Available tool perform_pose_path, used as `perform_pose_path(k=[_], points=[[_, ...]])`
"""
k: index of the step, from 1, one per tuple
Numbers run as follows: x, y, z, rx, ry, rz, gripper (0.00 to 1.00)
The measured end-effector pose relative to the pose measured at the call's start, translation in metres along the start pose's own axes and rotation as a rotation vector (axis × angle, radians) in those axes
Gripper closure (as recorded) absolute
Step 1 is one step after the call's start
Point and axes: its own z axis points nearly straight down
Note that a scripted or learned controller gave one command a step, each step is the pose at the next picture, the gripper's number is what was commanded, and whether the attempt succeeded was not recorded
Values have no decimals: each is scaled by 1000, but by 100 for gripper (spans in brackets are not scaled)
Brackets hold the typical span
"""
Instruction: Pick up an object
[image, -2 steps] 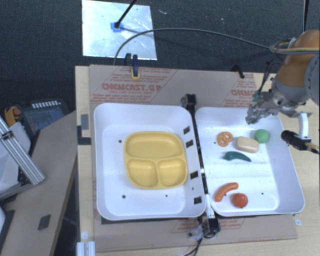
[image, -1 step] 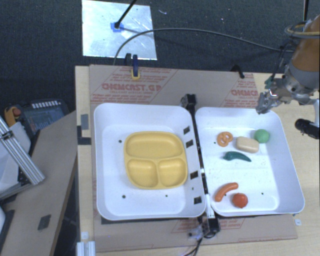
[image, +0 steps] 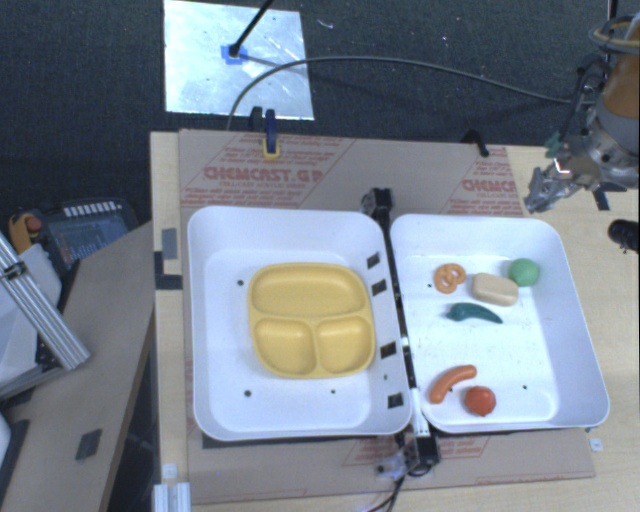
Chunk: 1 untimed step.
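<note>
The right bin (image: 560, 330) holds several small toy foods: an orange pretzel (image: 449, 277), a beige bread piece (image: 495, 289), a green ball (image: 523, 271), a teal pepper (image: 474, 314), an orange sausage (image: 452, 382) and a red tomato (image: 480, 401). My gripper (image: 545, 190) hangs at the upper right, beyond the right bin's far rim and off to the right of the foods. Nothing shows between its tips.
The left bin (image: 215, 300) holds a yellow divided tray (image: 310, 318). A cardboard sheet (image: 340, 170) lies under both bins. A black clamp (image: 381, 201) sits at the bins' joint, a cable (image: 420, 68) runs across the back, and a metal plate (image: 235, 58) lies beyond it.
</note>
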Motion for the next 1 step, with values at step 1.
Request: perform_pose_path(k=[1], points=[[49,-7,-5,4,3,-3,100]])
